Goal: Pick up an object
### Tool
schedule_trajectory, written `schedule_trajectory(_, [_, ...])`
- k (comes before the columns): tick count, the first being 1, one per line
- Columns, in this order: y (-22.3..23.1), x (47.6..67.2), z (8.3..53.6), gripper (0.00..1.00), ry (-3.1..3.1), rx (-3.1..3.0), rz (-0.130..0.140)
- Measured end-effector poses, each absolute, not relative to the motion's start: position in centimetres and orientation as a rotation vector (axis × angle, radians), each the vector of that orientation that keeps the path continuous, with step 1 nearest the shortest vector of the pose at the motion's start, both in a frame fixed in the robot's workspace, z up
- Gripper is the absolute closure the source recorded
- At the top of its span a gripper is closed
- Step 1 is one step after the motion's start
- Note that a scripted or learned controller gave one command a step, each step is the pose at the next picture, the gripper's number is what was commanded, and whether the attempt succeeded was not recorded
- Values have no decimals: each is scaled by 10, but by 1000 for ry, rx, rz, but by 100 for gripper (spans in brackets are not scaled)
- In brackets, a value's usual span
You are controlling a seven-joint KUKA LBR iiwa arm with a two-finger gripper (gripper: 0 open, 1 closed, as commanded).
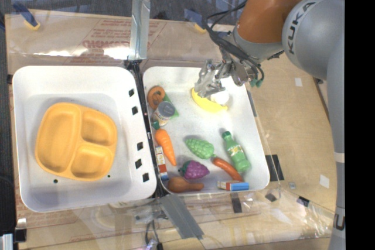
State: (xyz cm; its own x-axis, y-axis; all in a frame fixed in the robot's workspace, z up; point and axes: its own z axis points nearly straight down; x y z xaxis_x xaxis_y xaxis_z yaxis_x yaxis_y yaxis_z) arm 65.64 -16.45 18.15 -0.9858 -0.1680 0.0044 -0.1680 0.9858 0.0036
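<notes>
Overhead, the gripper [209, 86] half covers a yellow banana [212, 102] in the right bin [256, 126]; its grip cannot be told.

Just under the metal gripper [209, 84] a yellow banana [211, 103] is showing against the white bin [249, 120]. Farther from it an orange carrot [166, 146], green grapes [200, 147], purple grapes [195, 170] and a green bottle [235, 152] are lying; farthest, a yellow-orange tray [76, 140] is glowing.
</notes>
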Motion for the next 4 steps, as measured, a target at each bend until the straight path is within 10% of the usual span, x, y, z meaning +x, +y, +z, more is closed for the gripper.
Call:
schedule_trajectory(1, [-133, 658, 260, 100, -3145, -172, 2])
schedule_trajectory(2, [-212, 642, 306, 100, -3133, 300, 7])
schedule_trajectory(3, [-174, 641, 171, 100, -3077, 594, -9])
schedule_trajectory(4, [-146, 659, 239, 100, -3126, 377, 3])
